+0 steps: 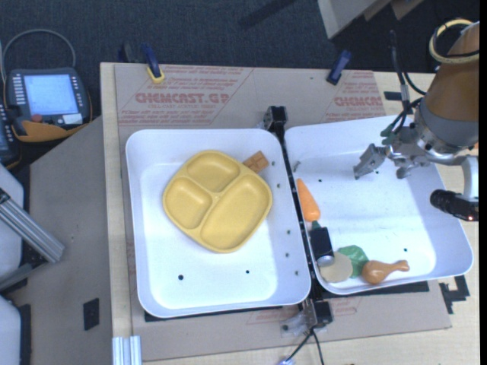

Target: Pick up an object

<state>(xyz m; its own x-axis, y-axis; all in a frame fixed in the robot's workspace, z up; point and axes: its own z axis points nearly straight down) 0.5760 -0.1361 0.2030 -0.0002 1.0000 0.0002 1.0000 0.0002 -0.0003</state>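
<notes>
Orange plastic carrot [307,199] lies at nine o'clock in the right white bin [449,238]; my end effector [388,162], fingers spread and empty, hovers at twelve o'clock. I should centre above it before descending.

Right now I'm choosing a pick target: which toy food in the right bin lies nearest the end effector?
The orange plastic carrot by the bin's left wall; the others sit along the bottom edge, farther from the end effector.
</notes>
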